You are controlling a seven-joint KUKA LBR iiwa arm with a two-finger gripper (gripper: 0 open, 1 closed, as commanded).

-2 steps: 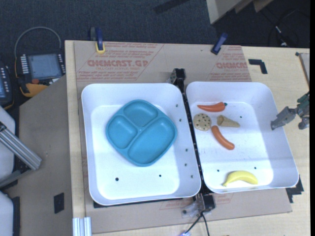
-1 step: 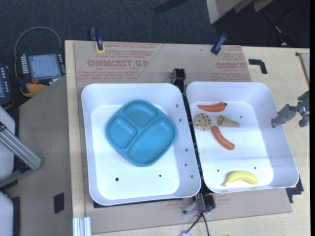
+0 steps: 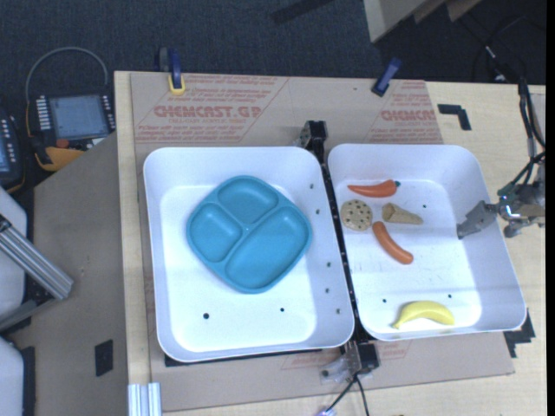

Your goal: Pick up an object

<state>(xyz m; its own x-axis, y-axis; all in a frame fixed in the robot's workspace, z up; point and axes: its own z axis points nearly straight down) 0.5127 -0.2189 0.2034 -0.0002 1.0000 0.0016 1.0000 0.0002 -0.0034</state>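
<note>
Landmark: cookie (image 3: 355,214), in right bin (image 3: 434,167) near the wall shared with the left bin.

Nearest the camera, well below the cookie: banana (image 3: 424,315). Just right of the cookie and lower: sausage (image 3: 392,242). Just right, level: cone (image 3: 402,215). Just above: chili pepper (image 3: 373,188).

Left of the cookie, left bin (image 3: 217,328) holds blue divided plate (image 3: 249,232).

Gripper (image 3: 475,219) sits far right of the cookie at the bin's right wall; finger opening cannot be told; nothing seen held.

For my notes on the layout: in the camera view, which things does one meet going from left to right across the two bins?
Blue divided plate → cookie → hot dog → banana → gripper.
</note>
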